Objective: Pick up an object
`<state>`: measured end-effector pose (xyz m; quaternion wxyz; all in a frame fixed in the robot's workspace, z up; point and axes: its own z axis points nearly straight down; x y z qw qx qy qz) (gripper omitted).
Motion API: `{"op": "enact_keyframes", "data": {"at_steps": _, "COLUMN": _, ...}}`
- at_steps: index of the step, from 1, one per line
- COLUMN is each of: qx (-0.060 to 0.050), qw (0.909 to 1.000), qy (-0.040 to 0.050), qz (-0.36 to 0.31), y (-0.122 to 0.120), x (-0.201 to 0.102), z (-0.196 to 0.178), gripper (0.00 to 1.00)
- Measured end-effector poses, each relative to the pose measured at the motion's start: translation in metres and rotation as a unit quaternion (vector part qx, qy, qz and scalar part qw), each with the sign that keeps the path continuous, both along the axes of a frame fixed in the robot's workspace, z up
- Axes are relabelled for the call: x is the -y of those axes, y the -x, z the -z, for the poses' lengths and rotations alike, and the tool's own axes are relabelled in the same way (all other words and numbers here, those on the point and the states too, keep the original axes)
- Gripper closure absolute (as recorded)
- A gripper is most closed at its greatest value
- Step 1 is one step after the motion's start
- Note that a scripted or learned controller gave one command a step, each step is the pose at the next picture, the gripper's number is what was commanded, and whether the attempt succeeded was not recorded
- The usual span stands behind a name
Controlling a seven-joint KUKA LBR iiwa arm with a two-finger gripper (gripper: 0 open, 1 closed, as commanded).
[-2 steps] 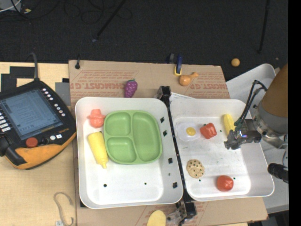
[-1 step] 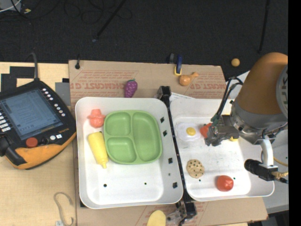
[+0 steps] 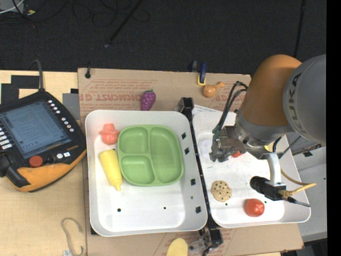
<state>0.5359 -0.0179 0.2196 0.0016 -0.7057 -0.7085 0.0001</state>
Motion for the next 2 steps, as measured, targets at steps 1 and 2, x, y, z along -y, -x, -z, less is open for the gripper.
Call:
{"op": "enact_keyframes", "data": {"at_steps": 1, "qx": 0.001, "qw": 1.0, "qy": 0.0003, "qz": 0.001, "y": -0.017, "x": -0.044, "z": -0.01, "gripper": 1.0}}
{"op": "enact_keyframes", "data": {"at_steps": 2, "qx": -0.001, "qw": 1.0, "qy": 0.0009, "qz": 0.002, "y": -0.017, "x": -0.066, "z": 0.003, "gripper": 1.0}}
